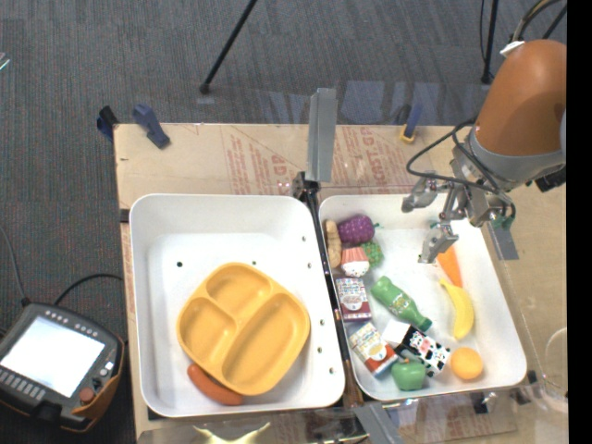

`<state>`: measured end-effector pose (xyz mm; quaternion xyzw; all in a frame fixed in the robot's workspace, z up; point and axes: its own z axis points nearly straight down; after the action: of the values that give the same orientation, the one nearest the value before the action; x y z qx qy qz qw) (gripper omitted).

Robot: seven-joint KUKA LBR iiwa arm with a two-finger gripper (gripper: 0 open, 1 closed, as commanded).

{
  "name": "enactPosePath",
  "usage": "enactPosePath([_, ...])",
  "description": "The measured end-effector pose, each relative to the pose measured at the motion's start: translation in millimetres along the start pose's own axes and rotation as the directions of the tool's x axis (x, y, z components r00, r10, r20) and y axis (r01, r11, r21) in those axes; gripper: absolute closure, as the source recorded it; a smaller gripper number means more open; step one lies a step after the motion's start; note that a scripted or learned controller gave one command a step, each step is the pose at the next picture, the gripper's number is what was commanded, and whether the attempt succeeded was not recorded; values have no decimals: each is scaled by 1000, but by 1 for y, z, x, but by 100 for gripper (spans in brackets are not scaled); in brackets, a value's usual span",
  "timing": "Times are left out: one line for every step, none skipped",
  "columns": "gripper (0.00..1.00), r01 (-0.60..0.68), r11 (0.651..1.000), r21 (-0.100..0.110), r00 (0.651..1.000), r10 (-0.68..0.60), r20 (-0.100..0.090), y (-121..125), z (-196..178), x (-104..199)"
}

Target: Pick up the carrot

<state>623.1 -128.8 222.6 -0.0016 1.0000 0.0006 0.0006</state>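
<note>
Right now I'm looking across from the yellow plate (244, 326) in the left bin (157, 213) to the carrot (450, 265), which is lying by the right bin's (507, 314) far wall above the banana (460, 309). I'm hovering the gripper (438, 245) just beside the carrot for a grasp; whether it's spread or closed I cannot tell, and nothing is showing in it.

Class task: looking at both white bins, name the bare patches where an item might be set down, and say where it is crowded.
Left bin: bare floor behind and left of the yellow plate. Right bin: bare strip between the green bottle and banana, plus the back near the grapes. Crowded: its left side and front.
</note>
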Motion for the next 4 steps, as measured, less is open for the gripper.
enactPosePath([0, -169, 986, -1, 986, 169, -12, -59, 131, -2])
enactPosePath([100, -162, 987, 0, 987, 162, 5, -57, 112, -8])
enactPosePath([100, -59, 998, 5, 998, 59, 15, -84, 1, -1])
enactPosePath([100, 128, 992, -2, 992, -128, -2, -80, 136, 20])
